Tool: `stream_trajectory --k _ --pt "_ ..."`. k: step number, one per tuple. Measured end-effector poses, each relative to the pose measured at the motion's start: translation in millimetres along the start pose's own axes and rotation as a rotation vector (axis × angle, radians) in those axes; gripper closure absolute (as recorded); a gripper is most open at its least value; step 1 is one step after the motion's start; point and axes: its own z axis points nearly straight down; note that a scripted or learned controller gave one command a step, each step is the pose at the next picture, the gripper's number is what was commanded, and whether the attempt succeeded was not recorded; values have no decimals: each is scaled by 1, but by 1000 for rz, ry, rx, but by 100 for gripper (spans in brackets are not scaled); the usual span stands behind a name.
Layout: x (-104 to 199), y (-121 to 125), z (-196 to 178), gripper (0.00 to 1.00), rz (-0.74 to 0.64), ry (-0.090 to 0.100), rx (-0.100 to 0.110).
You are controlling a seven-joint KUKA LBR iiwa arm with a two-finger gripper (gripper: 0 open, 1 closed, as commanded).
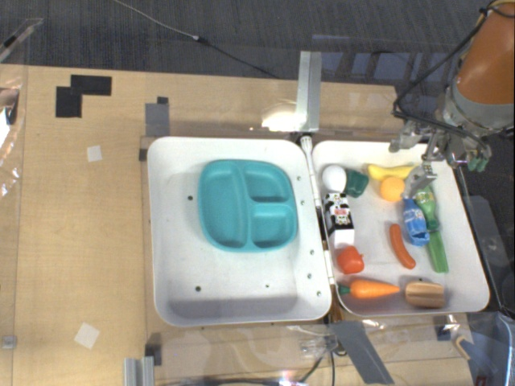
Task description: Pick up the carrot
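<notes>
While the arm hangs over the right bin, the count stands like this:

Bins: two shallow white ones side by side, left bin (173, 296) and right bin (475, 284), their inner walls touching along the middle.
Left bin contents: one teal divided plate (245, 204), lying near the centre with bare white floor all round it.
Right bin contents: one carrot (372, 289), one red pepper-like piece (349, 259), one red sausage (401, 246), one bread-coloured roll (424, 294), one yellow banana (389, 170), one orange (392, 188), one egg (333, 177), one dark green piece (355, 184), one small black-and-white carton (341, 216), one blue bottle (414, 222), one long green vegetable (435, 248).
Carrot position: flat along the near wall of the right bin, leafy end toward the left, tip pointing at the roll just beside it, below the pepper-like piece.
Arm pose: grey body with orange band at the upper right, wrist pointing down over the far right part of the bin.
Gripper (420, 179): low beside the orange and above the blue bottle, well apart from the carrot; whether the claw is apart or together cannot be told.
Open room: a bare strip of floor between carton and sausage.
</notes>
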Motion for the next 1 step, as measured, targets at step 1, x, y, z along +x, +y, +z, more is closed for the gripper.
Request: stream_trajectory --k 1 --pt "-40 -30 149 0 106 15 0"
